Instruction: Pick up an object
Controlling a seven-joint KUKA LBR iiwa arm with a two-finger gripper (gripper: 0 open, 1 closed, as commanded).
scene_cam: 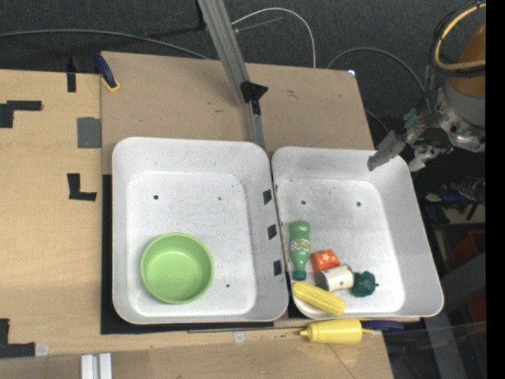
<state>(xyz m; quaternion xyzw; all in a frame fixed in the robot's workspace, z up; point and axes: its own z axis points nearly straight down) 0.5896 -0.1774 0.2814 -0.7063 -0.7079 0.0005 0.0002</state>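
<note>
Open floor in both bins, clutter at the right bin's near edge

The left bin (pixel 189 152) is bare but for a green bowl (pixel 177 268) in its near-left corner. In the right bin (pixel 394 212) the far half lies open; a green bottle (pixel 299 248), orange block (pixel 324 259), white cup (pixel 337 278), dark green toy (pixel 364 283) and corn (pixel 319 298) crowd together near the front, and a slanted pole (pixel 229 42) crosses above the bench behind the bins.

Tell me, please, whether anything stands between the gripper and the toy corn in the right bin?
Nothing visible does. The gripper sits over the right bin's upper right rim, and bare bin floor lies between it and the toy corn near the front wall.
</note>
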